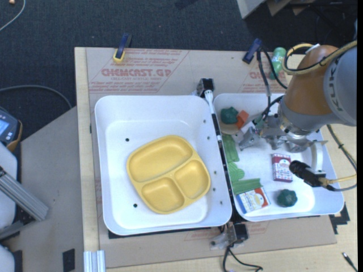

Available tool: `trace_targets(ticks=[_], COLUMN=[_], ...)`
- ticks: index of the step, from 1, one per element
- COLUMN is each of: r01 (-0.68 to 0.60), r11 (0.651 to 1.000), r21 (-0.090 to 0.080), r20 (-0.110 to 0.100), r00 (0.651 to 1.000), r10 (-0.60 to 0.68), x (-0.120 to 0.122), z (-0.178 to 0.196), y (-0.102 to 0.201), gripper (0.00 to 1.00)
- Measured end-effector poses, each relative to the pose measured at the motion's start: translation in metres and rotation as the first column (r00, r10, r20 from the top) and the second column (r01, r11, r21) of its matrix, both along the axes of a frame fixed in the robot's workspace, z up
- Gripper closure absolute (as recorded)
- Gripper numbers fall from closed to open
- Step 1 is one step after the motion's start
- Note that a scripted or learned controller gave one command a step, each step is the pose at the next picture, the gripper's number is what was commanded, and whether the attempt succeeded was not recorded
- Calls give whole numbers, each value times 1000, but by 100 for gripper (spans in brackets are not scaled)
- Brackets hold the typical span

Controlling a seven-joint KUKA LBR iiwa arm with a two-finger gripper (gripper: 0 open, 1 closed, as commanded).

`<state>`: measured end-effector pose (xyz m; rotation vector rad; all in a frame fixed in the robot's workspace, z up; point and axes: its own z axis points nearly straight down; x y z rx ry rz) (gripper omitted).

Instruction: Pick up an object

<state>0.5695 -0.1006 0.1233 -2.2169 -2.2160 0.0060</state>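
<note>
Camera view, arm (309, 95) crowding right bin (329, 208) edge

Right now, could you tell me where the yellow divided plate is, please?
The yellow divided plate lies in the left white bin, near its middle, across the divider from the right bin where the arm is working.

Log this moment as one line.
arm: over right bin | gripper: near bin's back, fingers unclear | yellow tray: left bin

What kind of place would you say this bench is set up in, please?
Probably a robotics lab: a robot arm reaches over two white bins, which sit on a clamped board, with cables trailing over dark carpet.
</note>
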Motion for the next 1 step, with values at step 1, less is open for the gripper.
trace_targets(ticks=[1], r01=[0], r11=[1000], r21=[-1], r20=[2], r00=[1000], r10=[0], x=[-1], z=[-41], y=[1], gripper=[0])
